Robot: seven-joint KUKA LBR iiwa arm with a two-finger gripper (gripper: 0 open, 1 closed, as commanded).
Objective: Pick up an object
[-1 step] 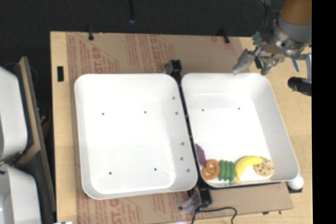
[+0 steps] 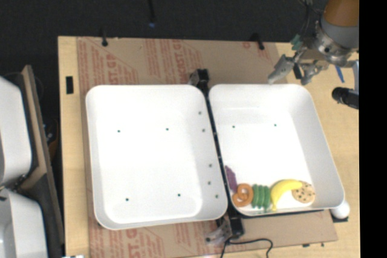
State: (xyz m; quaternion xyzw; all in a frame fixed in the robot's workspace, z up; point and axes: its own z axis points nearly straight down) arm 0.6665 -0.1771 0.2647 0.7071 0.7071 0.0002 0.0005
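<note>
Along the front wall of the right bin (image 2: 314, 112) lie several small items in a row: a purple piece (image 2: 230, 176), an orange ring-shaped pretzel (image 2: 243, 195), a green ridged piece (image 2: 261, 196), a yellow banana (image 2: 285, 188) and a tan cookie (image 2: 303, 193). My gripper (image 2: 294, 70) hangs above the right bin's far right corner, well away from these items. Its two grey fingers are spread apart and hold nothing.
The left bin (image 2: 97, 130) sits beside the right one, with a black clip (image 2: 199, 77) between their far corners. Both rest on a cardboard sheet (image 2: 145, 60). White containers (image 2: 12, 130) stand at the left edge.
</note>
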